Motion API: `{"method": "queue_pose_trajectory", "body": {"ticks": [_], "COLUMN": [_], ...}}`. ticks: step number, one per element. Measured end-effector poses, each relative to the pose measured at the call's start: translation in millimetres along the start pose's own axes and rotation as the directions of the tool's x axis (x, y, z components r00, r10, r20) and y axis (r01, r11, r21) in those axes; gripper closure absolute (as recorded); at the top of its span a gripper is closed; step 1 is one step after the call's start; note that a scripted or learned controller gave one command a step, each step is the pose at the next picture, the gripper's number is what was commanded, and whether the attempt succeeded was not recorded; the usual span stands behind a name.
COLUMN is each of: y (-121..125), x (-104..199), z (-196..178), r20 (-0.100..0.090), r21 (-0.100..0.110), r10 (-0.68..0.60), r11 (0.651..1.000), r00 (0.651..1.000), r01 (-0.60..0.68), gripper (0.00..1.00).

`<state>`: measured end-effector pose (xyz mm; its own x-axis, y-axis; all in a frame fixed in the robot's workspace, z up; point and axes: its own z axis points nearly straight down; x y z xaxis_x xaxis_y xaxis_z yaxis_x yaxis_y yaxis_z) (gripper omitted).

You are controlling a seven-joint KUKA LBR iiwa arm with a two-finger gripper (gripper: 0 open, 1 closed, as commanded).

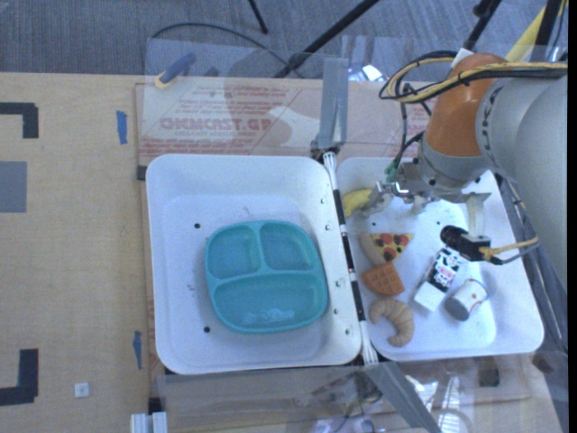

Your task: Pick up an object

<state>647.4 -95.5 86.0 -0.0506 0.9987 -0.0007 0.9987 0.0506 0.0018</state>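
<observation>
You see the gripper [402, 190] low over the far end of the right bin [516, 330], hanging beneath the orange band [462, 115] of the grey arm [532, 124]. Whether it is parted or closed you cannot tell; the wrist hides most of it. Nothing visibly sits in its grasp. Just to its left, and perhaps touching it, lies a yellow banana [357, 200]. Nearer you than the tool come a pizza slice [388, 244], then an orange biscuit-like piece [383, 280] and a croissant [395, 319]. To the tool's right and toward you lie a black-and-white carton [436, 277] and a small grey can [465, 299] on its side. Well to the tool's left, the left bin [171, 188] bears a teal divided plate [265, 275]
</observation>
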Motion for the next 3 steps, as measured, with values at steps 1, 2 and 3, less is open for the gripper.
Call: {"method": "queue_pose_trajectory", "body": {"ticks": [1,2,3], "y": [-60,-58,-14], "x": [-1,-2,61], "z": [-1,-12,-99], "r20": [-0.001,0.0,0.0], "r21": [-0.001,-0.008,0.001], "r10": [-0.088,-0.085,0.048], "r11": [0.996,0.996,0.999], "r00": [0.996,0.996,0.999], "r01": [0.088,0.085,-0.048], "gripper": [0.0,1.0,1.0]}}
